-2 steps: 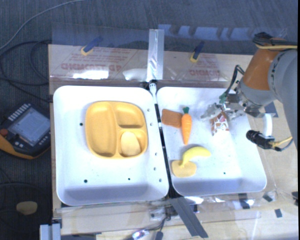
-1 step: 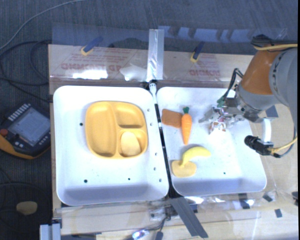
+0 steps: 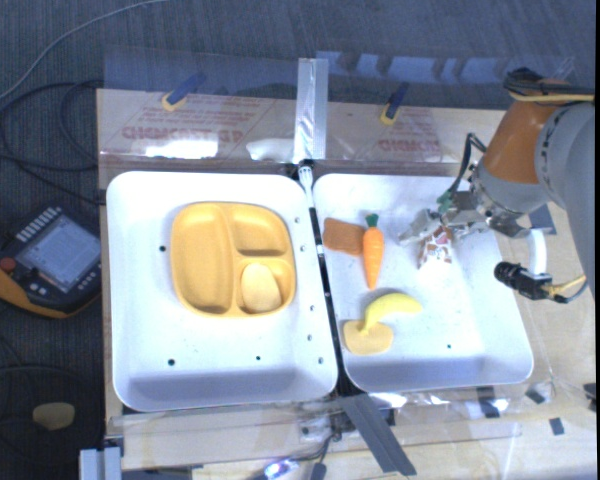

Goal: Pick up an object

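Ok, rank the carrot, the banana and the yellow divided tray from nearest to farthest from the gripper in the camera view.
Measured from the gripper in the right bin:
1. Carrot, just to its left in the view.
2. Banana, below and left, nearer the bin's front.
3. Yellow divided tray, across in the left bin.

You are looking down at a yellow divided tray resting in the left white bin, while a teach pendant lies on the dark carpet just left of the bench, cables trailing nearby.
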Robot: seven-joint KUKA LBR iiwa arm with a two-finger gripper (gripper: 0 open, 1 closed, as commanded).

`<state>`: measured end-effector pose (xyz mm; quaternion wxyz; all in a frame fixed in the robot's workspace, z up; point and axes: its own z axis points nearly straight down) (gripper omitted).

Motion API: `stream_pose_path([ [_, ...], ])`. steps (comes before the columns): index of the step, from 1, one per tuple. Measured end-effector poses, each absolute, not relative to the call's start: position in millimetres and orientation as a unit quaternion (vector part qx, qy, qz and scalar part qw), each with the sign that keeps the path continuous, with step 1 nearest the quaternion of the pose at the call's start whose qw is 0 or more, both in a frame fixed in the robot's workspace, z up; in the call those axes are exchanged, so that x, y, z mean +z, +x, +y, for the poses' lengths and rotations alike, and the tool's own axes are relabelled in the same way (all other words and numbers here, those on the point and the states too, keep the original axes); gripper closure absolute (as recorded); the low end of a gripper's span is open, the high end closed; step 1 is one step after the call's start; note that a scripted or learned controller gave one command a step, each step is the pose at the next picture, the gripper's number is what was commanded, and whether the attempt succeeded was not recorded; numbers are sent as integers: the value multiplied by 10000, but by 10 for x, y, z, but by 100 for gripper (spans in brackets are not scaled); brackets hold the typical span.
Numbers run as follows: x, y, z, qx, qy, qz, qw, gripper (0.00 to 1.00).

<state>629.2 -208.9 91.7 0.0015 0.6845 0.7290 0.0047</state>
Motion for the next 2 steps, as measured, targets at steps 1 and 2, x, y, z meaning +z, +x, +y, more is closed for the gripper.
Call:
stream_pose_path([
  [1, 1000, 6293, -2112, 39, 6849, 7287, 50, 100],
  [2, 2337, 6332, -1336, -6, 6975, 7165, 4, 100],
])
